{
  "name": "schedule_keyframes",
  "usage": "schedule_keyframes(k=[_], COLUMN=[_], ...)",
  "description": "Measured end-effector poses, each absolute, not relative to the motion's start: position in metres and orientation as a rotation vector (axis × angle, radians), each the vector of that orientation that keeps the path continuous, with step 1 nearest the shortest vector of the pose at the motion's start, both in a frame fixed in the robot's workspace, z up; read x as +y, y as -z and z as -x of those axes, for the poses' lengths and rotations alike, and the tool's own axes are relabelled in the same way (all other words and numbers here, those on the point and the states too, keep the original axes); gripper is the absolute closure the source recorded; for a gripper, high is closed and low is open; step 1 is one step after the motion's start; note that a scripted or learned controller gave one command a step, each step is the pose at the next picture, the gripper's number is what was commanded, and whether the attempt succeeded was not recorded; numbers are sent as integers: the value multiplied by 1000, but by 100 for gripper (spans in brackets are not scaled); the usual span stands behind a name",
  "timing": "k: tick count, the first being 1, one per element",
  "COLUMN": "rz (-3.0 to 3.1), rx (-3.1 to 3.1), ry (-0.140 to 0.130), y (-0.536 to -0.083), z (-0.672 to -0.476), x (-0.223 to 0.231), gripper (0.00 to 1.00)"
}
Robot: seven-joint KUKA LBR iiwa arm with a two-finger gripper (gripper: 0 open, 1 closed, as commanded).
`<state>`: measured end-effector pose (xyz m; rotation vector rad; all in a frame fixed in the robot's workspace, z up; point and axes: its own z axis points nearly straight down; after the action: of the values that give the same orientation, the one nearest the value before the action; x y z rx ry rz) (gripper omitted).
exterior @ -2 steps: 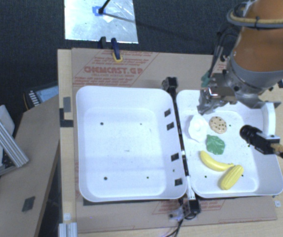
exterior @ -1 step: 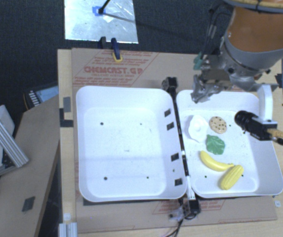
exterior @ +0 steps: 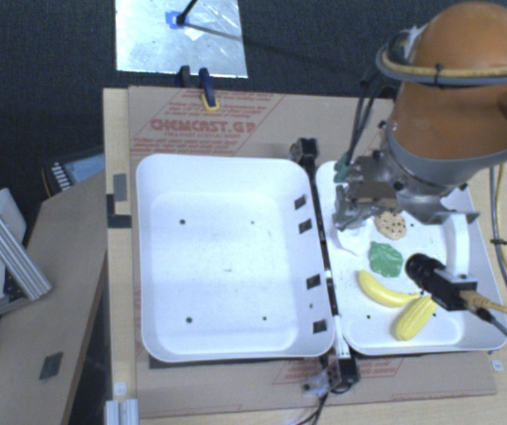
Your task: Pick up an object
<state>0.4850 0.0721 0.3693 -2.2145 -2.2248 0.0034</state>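
The right white bin (exterior: 357, 342) holds several small items. A round tan cracker with holes (exterior: 391, 227) lies near its middle, and a green crumpled piece (exterior: 384, 258) sits just below it. Lower down are a yellow banana (exterior: 384, 290) and a yellow corn cob (exterior: 414, 317). My gripper (exterior: 350, 218) hangs low over the upper left part of this bin, just left of the cracker. Nothing visible is held in it. The orange-banded wrist hides the bin's far right part.
The left white bin (exterior: 147, 264) lies beside the right one, with a black hinged divider (exterior: 317, 237) between them. Both rest on a cardboard sheet (exterior: 200, 118). A shiny foil square (exterior: 180, 23) lies beyond the bench's far edge.
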Motion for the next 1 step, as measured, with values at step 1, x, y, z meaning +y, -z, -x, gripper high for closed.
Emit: schedule_keyframes(k=[1], rz=[2220], rx=[-2234], ry=[23], y=[-494], z=[-487], x=[98], gripper=[100])
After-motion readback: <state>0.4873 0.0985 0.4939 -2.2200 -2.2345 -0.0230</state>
